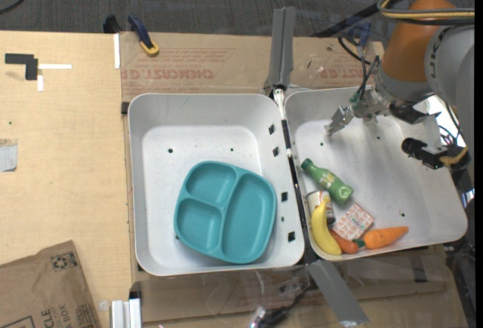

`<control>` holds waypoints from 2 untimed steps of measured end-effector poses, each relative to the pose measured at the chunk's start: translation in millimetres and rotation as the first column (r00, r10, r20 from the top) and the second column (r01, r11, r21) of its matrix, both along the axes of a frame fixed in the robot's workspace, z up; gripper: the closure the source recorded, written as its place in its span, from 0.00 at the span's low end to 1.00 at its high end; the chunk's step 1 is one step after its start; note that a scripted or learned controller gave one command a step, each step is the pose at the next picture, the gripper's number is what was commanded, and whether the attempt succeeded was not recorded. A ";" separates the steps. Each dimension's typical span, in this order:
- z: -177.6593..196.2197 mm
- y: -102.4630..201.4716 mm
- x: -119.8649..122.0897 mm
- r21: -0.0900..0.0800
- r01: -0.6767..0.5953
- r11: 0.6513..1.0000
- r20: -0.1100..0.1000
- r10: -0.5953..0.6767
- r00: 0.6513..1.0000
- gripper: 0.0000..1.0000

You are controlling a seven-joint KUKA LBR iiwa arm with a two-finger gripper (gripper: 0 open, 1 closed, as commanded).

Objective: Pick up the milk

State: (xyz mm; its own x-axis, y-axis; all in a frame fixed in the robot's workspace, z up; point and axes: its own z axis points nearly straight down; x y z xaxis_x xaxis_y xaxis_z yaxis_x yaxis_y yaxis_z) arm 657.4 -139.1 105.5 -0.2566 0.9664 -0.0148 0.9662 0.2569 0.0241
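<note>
The milk (352,222), a small white carton with a red pattern, lies flat near the front of the right bin (392,176). It is wedged between a banana (323,228) and a carrot (383,237). My gripper (336,121) hangs over the back left part of the right bin, well behind the milk and apart from everything there. Its fingers point down and to the left. They stand open with nothing between them.
A green bottle (329,182) lies behind the milk, with a small can (316,200) beside the banana. A second, smaller carrot (346,245) lies under the banana's tip. The left bin (151,168) holds a teal divided plate (226,210).
</note>
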 end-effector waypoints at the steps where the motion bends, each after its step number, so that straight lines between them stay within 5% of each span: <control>1: 0.0 -0.1 0.0 0.000 0.000 1.000 0.000 0.000 1.000 0.00; 2: -0.1 13.6 -41.8 0.004 0.089 0.996 0.005 -0.089 0.996 0.00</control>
State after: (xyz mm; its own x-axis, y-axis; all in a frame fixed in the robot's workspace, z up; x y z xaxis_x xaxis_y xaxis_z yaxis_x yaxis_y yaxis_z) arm 615.5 -125.5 105.5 -0.1696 0.9854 -0.0119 0.9850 0.1699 0.0299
